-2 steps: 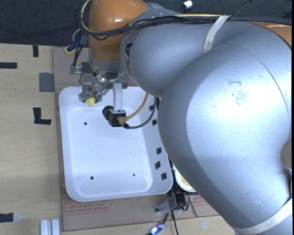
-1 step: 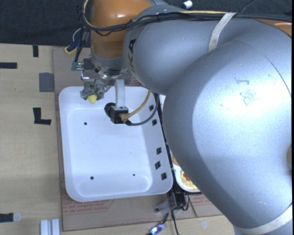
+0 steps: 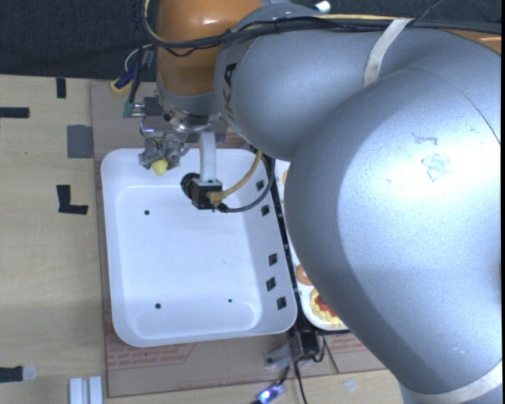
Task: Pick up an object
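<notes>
Over the far-left corner of the left bin point(image 3: 122, 251), gripper point(image 3: 157, 160) sits with a small yellow object point(image 3: 160, 167) pinched between its fingertips, clamped narrow on it. Object is at the bin's far rim. Right bin point(image 3: 296, 286) mostly hidden by the arm.

You're looking down on a pale wooden bench point(image 3: 34, 251) marked with black tape pieces point(image 3: 67, 200) and a grey patch point(image 3: 80, 140), all left of the gripper. Behind the gripper, a dark, near-black surface point(image 3: 59, 23) spans the far edge (floor or cloth, hard to tell). Brown cardboard point(image 3: 151, 358) lies under the bins, below the gripper. Lighting is even.
</notes>
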Motion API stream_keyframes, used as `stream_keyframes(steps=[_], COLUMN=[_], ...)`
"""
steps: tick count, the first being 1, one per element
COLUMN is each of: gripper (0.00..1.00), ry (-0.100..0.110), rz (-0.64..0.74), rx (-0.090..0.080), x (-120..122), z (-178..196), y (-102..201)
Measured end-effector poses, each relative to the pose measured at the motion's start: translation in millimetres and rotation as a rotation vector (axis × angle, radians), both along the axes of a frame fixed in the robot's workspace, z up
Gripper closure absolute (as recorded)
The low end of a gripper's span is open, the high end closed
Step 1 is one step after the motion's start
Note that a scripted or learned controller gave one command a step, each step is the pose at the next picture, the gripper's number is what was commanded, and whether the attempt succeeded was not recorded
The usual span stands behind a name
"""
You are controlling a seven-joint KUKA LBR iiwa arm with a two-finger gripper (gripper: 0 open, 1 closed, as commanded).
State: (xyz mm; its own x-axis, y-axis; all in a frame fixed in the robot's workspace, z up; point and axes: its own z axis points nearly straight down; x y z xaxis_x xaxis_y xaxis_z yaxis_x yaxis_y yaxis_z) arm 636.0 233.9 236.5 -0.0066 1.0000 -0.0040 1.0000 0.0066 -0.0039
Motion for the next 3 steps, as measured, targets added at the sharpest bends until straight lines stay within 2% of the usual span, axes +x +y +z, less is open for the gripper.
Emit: stream_keyframes(steps=[3], gripper=[1.00], ry=[0.003], rz=[0.004], rx=[-0.005], x=[-0.3], z=[28.1], y=[0.6])
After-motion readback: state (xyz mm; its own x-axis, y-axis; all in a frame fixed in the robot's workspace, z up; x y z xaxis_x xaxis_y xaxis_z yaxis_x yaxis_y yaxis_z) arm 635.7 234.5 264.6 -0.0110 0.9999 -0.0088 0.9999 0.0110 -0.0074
